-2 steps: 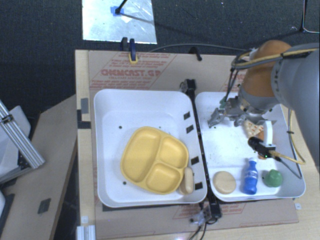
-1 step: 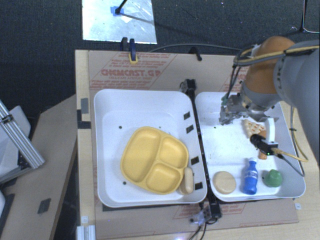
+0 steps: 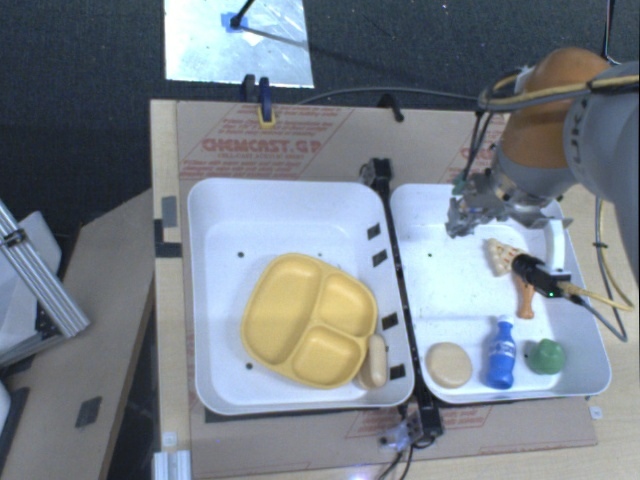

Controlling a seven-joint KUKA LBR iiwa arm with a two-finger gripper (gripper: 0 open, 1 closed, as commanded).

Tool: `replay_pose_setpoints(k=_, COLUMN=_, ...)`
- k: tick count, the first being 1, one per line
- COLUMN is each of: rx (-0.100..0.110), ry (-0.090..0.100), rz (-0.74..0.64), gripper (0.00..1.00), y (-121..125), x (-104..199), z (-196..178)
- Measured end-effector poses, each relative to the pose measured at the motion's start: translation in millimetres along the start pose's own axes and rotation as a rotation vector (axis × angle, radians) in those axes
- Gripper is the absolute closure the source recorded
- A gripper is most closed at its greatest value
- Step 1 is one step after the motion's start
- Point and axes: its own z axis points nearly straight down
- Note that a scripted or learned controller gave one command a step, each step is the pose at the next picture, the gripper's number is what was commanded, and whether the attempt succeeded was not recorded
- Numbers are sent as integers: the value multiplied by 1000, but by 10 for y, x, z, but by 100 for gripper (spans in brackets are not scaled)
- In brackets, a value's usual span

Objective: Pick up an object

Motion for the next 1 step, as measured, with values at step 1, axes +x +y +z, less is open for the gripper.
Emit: replay_pose_setpoints(k=1, rx=-3, ry=0, rz=-1, gripper=100, y=-8, x=63, z=-626)
